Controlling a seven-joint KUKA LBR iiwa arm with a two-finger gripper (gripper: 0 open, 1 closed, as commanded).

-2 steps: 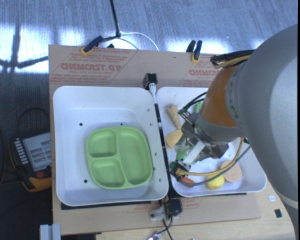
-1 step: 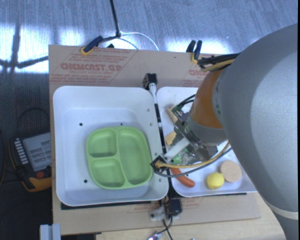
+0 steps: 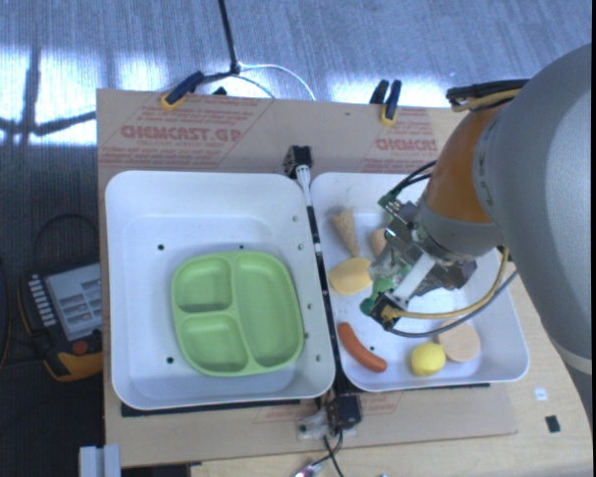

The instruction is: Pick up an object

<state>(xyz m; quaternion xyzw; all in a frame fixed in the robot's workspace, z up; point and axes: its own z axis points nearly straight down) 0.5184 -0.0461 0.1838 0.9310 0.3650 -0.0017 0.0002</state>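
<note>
We put the gripper (image 3: 385,284) low in the right-hand bin (image 3: 502,364), beside a yellow lump (image 3: 351,276) (jaw state: cannot tell). Grasp step, we judge; next needs a firm pinch, then lift.

Plastic bins (image 3: 139,207) on a cardboard sheet (image 3: 179,132)
Bins smooth, faintly glossy; green plate (image 3: 236,311) matt (plastic, seemingly); sheet brown and dull.

Gripper (image 3: 389,271) amid toy food (image 3: 350,276), right bin (image 3: 515,364)
</note>
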